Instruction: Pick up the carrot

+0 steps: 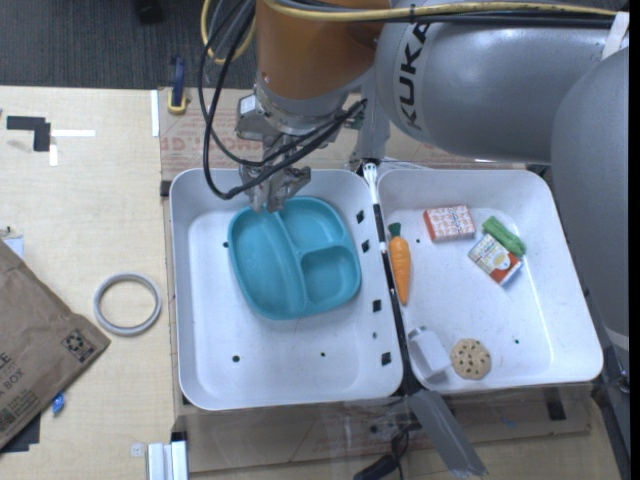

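The carrot (400, 265), orange with a green top, lies along the left wall of the right bin (560, 268), pointing toward the front. My gripper (273, 200) hangs over the left bin (200, 298), its fingertips at the back left rim of a blue divided plate (297, 258). The fingers sit close together with nothing visible between them. The carrot is well to the right of the gripper, across the divider between the bins.
In the right bin are a red-and-white snack box (448, 223), a small carton with a green piece (497, 256), a cookie (470, 359) and a grey-white item (427, 351). A tape ring (127, 302) and a brown cardboard box (35, 338) lie on the bench at left.
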